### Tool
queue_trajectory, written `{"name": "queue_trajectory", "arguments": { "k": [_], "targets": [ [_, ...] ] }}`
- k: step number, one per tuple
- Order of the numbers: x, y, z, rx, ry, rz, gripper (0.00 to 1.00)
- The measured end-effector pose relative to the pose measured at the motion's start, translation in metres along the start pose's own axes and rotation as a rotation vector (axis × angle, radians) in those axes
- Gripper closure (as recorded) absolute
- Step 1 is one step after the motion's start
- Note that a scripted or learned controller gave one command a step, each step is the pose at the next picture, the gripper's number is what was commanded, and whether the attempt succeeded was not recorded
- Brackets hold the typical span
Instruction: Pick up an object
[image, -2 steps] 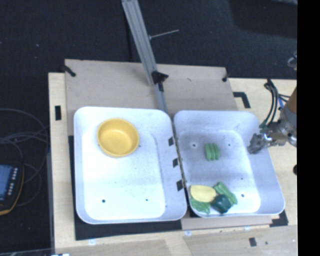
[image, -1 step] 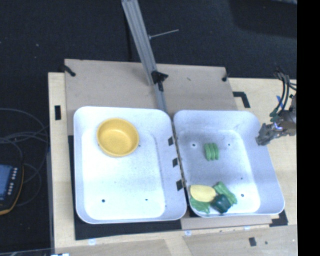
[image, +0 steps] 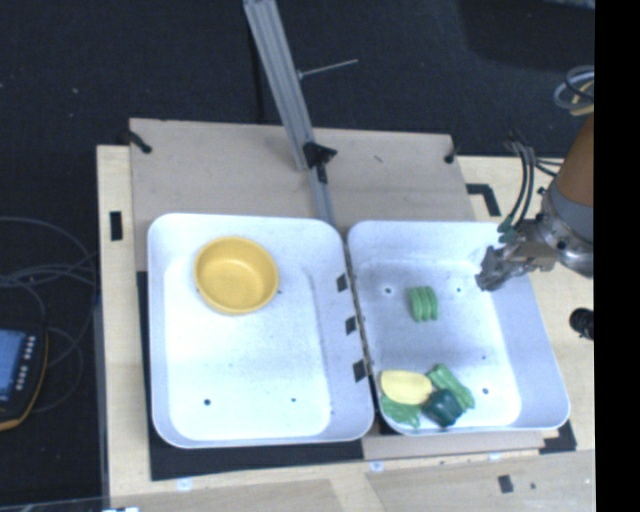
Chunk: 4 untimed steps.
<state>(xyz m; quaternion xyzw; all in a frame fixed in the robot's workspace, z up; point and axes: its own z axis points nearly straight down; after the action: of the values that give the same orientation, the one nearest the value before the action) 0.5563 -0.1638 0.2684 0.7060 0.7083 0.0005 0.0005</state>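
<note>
Here, L bin (image: 180, 400) w/ yellow bowl (image: 237, 274), R bin (image: 520, 340) w/ green & yellow toys (image: 425, 395), end effector (image: 492, 272) state unclear.

A ribbed green piece (image: 422, 303) lies flat, near my gripper (image: 490, 278). Farther off, a yellow piece (image: 403, 385) and two green pieces (image: 447, 396) cluster, touching.

I saw a grey metal rail (image: 285, 85) slanting in from the far side, a handheld screen (image: 18, 372) at far left, and cables (image: 60, 275) beside it.
</note>
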Motion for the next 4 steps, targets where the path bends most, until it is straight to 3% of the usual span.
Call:
{"name": "queue_trajectory", "arguments": {
  "k": [3, 4],
  "targets": [
    [0.144, 0.025, -0.002, 0.001, 0.001, -0.001, 1.00],
    [0.193, 0.034, 0.015, 0.002, 0.000, 0.000, 1.00]
  ]
}}
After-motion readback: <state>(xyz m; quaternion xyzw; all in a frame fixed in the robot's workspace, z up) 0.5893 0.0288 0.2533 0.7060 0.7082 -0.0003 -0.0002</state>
